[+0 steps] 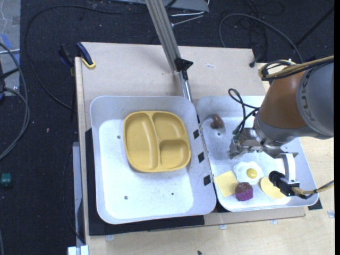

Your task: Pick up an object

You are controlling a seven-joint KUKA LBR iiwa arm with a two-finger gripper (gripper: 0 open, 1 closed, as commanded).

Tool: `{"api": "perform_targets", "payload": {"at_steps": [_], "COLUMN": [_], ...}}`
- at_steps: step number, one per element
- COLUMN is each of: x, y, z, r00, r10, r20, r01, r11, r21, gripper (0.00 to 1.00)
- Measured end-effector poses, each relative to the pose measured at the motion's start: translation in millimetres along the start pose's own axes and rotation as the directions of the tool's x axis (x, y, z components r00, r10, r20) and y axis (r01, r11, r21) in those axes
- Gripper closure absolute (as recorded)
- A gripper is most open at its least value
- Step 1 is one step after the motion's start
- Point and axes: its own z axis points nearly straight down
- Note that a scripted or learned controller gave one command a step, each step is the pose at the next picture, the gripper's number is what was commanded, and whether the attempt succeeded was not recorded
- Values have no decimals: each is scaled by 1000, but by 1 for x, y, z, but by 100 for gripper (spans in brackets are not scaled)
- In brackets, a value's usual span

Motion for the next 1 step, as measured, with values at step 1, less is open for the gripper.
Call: {"api": "perform_targets", "payload": {"at_steps": [1], "x": [-2], "y": [2], "z": [-63], "r00": [1000], "r10": [-3], "r20": [1], "r01": [3], "r11": [1000], "r21": [-5], "gripper": [100]}}
